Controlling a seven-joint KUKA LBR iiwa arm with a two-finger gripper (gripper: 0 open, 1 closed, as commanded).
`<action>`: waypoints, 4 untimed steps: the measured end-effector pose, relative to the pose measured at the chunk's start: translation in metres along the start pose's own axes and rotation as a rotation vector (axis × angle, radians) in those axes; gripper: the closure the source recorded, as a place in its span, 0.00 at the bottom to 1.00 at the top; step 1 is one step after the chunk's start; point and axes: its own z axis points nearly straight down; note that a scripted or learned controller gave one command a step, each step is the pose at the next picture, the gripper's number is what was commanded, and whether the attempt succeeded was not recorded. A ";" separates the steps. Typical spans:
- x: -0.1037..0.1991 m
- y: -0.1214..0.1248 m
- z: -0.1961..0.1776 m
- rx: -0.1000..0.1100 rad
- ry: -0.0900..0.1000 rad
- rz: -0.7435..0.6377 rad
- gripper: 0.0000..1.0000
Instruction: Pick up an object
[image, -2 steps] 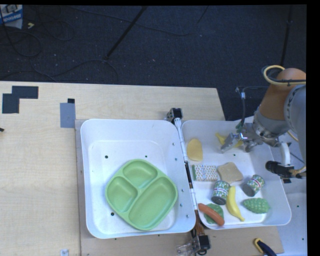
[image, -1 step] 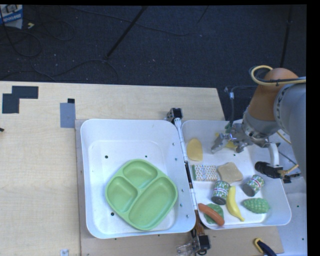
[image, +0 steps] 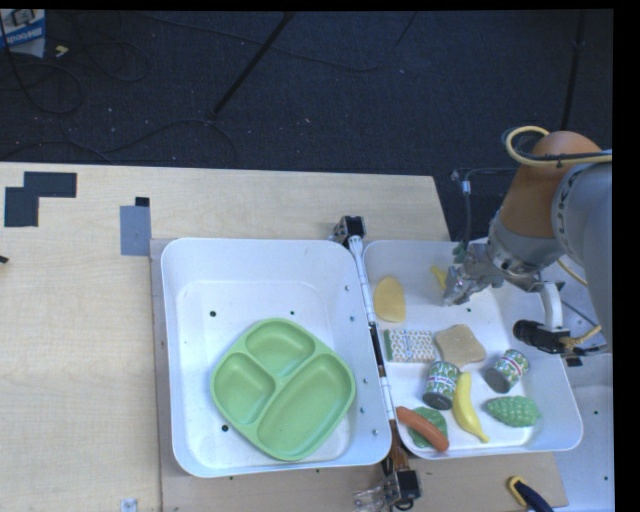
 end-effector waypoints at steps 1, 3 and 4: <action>0.000 0.000 0.000 0.000 0.000 -0.001 0.00; 0.000 0.000 -0.010 0.002 0.000 -0.001 0.00; -0.036 0.000 0.010 -0.003 -0.001 0.004 0.00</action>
